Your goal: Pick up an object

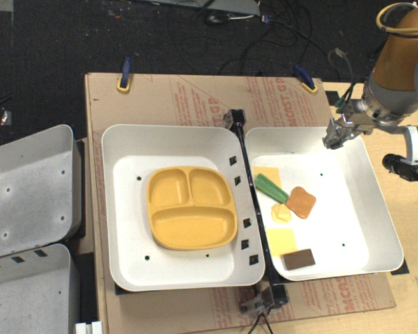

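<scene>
Your gripper (334, 139) is parked over the far rim of the right bin (376, 186), well apart from the loot, and honestly I can't tell how it's set from this angle.

The pickable stuff sits along the left side of that bin: green piece (270, 187) lying over a yellow square (267, 177), orange piece (302, 202) just beside it, a small yellow lump (281, 213), another yellow slab (280, 240) and a brown block (299, 259).

They look like toy food, so probably light, stiff and a bit slick. The flat slabs will likely be a pain. I'd go for the orange piece or the green one, across its narrow width. The left bin (118, 186) holds a yellow tray (192, 208).
</scene>
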Controlling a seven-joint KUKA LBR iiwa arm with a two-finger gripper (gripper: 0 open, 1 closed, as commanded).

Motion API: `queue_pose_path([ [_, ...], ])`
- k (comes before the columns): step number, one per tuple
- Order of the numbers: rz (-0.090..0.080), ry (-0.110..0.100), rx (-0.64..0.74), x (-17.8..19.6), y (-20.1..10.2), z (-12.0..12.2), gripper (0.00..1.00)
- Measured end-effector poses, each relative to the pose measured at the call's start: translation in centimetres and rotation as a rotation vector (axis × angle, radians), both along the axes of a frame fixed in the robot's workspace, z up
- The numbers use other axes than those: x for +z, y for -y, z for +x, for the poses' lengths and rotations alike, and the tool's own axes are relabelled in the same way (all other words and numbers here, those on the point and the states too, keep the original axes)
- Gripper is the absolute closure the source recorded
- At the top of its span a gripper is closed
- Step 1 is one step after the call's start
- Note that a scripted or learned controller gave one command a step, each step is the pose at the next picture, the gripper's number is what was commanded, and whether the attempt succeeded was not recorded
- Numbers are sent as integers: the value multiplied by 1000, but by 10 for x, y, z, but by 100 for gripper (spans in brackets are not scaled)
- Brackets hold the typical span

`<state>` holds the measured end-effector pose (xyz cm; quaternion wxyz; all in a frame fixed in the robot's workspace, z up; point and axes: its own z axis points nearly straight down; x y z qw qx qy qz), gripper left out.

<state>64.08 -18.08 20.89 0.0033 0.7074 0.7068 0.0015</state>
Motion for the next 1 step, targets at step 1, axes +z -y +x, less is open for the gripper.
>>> queue_pose_path([
  [1, 0, 0, 3, 46, -3, -4, 100],
])
